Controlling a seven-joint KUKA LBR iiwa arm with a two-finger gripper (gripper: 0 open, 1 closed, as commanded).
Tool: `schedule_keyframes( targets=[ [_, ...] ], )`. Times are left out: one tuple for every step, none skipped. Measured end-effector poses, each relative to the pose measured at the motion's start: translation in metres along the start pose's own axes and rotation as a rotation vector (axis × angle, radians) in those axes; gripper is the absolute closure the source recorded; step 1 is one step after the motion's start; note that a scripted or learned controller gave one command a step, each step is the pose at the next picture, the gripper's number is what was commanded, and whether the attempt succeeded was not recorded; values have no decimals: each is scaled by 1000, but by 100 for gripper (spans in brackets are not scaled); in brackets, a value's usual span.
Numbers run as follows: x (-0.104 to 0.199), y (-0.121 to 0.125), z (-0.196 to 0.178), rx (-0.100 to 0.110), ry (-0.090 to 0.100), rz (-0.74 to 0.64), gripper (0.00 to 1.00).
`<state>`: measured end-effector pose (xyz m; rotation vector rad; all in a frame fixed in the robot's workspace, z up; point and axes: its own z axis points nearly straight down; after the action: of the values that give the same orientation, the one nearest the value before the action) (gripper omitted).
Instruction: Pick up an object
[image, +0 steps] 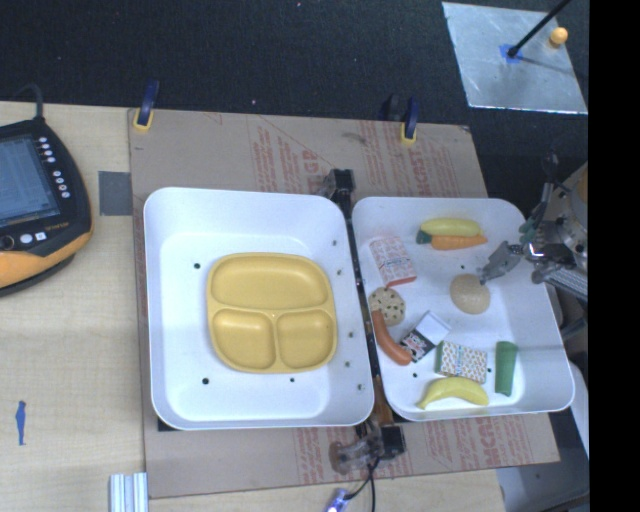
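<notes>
Here, hand (497, 264) – just beside tan ball (469, 294)

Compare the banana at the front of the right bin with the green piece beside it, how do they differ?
The banana is yellow; the green piece is green. The banana is curved and lies along the front wall; the green piece is straight and blocky, lying front to back. Both rest in the right bin, beside the patterned packet.
</notes>
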<state>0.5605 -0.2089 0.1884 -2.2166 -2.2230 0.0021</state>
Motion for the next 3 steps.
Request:
schedule_keyframes(
  targets=[
    [21, 21, 75, 3, -1, -3, 0],
    [17, 96, 36, -2, -1, 0, 0],
    [21, 41, 11, 0, -1, 0, 0]
  ],
)
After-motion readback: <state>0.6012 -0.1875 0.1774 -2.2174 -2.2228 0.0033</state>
